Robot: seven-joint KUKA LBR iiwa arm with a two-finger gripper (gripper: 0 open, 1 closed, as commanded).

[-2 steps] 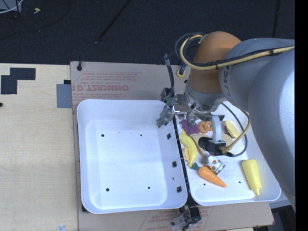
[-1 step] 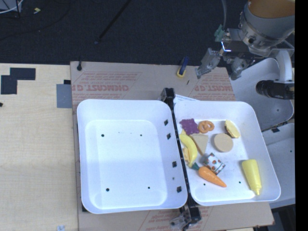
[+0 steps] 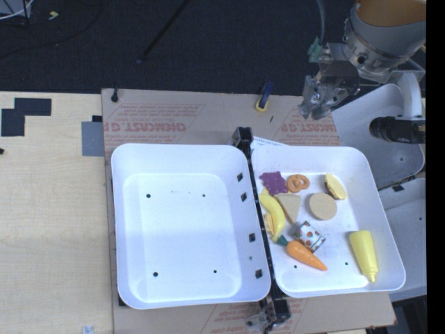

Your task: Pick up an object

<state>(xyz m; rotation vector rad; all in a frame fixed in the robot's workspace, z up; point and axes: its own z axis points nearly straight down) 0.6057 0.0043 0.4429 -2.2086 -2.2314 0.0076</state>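
My gripper (image 3: pixel 316 106) hangs beyond the right bin (image 3: pixel 379 207); jaw state unclear. The crowded banana (image 3: pixel 272 214) and carrot (image 3: pixel 306 254) risk a glancing miss.

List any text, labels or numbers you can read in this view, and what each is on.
Red print on the cardboard sheet above the bins: appears upside down, too blurred to read reliably.
Red print on the cardboard below the bins: too small and blurred to read.
Small patterned cube in the right bin: markings unreadable.

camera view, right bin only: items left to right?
purple piece → banana → pretzel → carrot → round tan disc → yellow bottle. Skipped the overlapping ones.
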